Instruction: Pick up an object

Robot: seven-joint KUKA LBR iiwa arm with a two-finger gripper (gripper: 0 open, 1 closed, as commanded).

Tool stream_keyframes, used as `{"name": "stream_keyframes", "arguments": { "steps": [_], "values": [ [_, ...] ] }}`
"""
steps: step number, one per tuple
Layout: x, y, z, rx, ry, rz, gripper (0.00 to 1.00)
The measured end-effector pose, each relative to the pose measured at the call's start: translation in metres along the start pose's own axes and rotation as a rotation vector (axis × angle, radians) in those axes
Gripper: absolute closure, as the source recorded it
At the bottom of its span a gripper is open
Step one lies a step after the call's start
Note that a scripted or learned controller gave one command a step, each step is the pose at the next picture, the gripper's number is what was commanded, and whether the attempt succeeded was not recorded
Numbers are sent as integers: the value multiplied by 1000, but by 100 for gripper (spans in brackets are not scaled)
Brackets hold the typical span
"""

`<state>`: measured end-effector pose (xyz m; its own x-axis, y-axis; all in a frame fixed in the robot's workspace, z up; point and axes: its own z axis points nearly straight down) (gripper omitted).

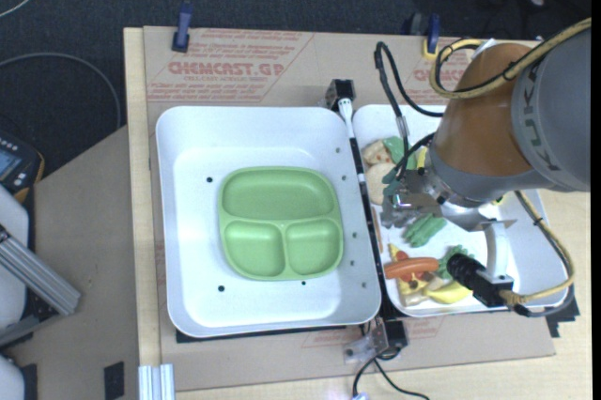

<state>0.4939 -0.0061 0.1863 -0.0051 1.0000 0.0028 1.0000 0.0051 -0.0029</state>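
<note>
The right bin [554, 269] holds a pile of toy food along its left side. A beige piece [378, 153] and a small green piece [395, 147] lie at the far end. A green pod-like piece [424, 228] sits mid-bin, with an orange-red piece [410, 268] and a yellow banana-like piece [448, 295] toward the near end. My gripper [402, 200] hangs low over the pile, just above the green pod and below the beige piece. The bulky wrist hides much of the bin's middle.
The left bin [183, 201] holds a green three-compartment plate [280, 222] at its centre. A black divider strip [360, 182] runs between the two bins. Yellow and black cables loop beside the arm at the far right.
</note>
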Motion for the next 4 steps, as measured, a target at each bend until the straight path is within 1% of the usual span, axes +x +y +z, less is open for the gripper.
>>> {"name": "stream_keyframes", "arguments": {
  "steps": [1,2,3,4],
  "values": [
    [48,-15,-83,-6,-3,2,100],
    [64,-14,-182,-15,-1,1,100],
    [28,-15,-125,4,-4,9,100],
    [90,-15,-115,1,-2,2,100]
  ]
}}
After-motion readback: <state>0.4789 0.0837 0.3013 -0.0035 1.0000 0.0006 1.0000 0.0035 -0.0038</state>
